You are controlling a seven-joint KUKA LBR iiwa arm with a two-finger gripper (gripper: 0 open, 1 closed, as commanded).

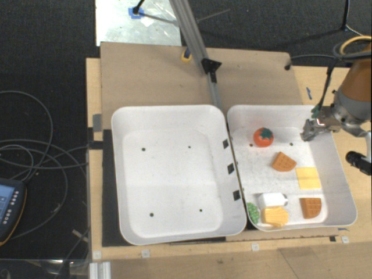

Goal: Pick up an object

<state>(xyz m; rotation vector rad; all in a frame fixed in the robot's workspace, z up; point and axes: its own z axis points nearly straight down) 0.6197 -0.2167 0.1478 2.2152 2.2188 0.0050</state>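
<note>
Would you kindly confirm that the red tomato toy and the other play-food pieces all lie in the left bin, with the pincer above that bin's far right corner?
Not the left bin. The camera view shows the tomato toy and the other pieces in the right bin, with the pincer above that bin's far right corner.

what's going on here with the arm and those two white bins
A robot arm is reaching in from the right over the right bin, with its gripper near the bin's upper right part. It holds nothing visible yet. In that bin lie a red tomato toy, an orange wedge, a yellow block, a white block, a yellow piece, an orange waffle piece and something green at the left edge. The left bin sits beside it.
</note>
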